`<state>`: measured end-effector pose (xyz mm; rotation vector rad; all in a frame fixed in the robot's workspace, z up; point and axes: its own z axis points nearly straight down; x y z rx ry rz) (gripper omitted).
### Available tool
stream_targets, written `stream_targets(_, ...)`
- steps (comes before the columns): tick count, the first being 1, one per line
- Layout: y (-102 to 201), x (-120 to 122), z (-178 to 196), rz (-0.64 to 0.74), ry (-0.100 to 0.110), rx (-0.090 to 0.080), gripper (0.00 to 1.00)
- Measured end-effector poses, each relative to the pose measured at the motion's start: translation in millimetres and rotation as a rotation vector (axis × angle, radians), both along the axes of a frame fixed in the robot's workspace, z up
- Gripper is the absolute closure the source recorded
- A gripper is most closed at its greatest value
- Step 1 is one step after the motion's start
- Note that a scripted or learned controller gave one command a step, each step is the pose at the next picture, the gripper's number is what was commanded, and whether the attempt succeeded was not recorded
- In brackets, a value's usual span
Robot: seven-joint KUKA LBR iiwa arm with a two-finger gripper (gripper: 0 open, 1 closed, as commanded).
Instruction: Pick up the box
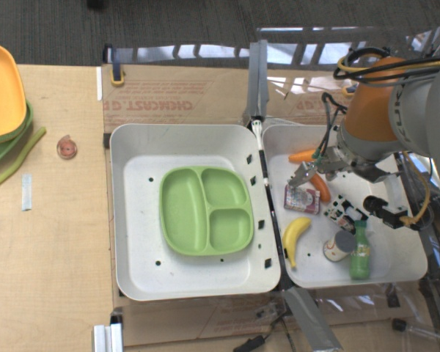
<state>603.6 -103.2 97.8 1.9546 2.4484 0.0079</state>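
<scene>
The box [302,199] is small and flat with a pink and white printed face. It lies in the right bin [396,273] near that bin's left wall. My gripper [304,177] hangs just above the box's far edge, reaching in from the right. Its grey fingers [298,181] stand open, and nothing is held between them. An orange carrot piece [320,187] lies right beside the fingers, touching the box's right corner.
The right bin also holds a second carrot piece [302,155], a banana [295,238], a green bottle [360,251], a small round container [339,247] and a black-and-white object [345,211]. A green divided plate [207,210] lies in the left bin [132,218].
</scene>
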Motion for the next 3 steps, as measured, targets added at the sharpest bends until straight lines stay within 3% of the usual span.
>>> stream_targets(1, 3.7, -11.6, 0.5, 0.033, -0.004, -0.002, 0.00)
stream_targets(2, 4.3, -41.6, 0.4, 0.129, -0.004, -0.001, 0.00)
stream_targets(3, -1.2, -57.2, 0.3, 0.090, -0.005, 0.001, 0.00)
